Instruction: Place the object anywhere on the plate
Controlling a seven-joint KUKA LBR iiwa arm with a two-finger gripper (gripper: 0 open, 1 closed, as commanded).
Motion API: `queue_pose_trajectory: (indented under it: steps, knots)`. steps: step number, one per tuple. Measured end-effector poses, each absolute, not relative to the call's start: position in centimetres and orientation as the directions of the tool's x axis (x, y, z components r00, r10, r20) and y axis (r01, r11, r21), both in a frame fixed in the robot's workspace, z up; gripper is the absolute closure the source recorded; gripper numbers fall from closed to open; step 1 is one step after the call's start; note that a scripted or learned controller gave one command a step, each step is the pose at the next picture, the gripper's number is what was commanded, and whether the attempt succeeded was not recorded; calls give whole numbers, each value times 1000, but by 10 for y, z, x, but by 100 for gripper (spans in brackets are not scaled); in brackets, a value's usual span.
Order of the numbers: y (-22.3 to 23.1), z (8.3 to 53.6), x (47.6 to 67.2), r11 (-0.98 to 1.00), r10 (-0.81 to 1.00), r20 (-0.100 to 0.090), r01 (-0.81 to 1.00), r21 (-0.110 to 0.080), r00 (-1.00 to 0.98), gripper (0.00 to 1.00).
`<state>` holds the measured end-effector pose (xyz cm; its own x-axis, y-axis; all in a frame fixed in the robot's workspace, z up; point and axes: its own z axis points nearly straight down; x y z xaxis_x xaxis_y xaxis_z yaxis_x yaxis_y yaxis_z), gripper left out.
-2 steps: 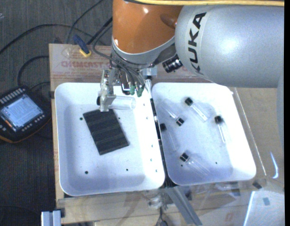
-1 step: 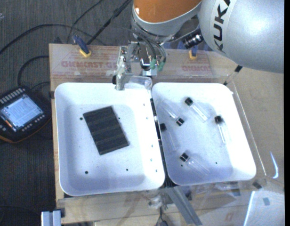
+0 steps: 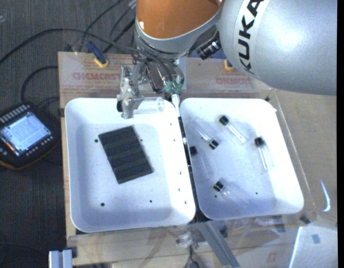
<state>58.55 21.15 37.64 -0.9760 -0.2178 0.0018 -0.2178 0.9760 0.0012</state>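
**Gripper over the far edge of the left bin**

Camera view: the gripper hangs at about 12 o'clock over the left bin, with a clear tube lying across its fingers; how wide they stand I cannot tell. The dark ribbed plate lies tilted near the middle of that bin. In the right bin, several clear black-capped tubes lie scattered. A handheld control pendant rests at 9 o'clock beside the tabletop.
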Motion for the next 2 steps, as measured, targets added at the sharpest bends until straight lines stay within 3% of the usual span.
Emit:
queue_pose_trajectory:
  steps: [1, 2]
  knots:
    - [235, 432, 581, 989, 148, 1, 148, 1, -989, 100]
    - [234, 433, 544, 998, -57, 1, -57, -1, -998, 100]
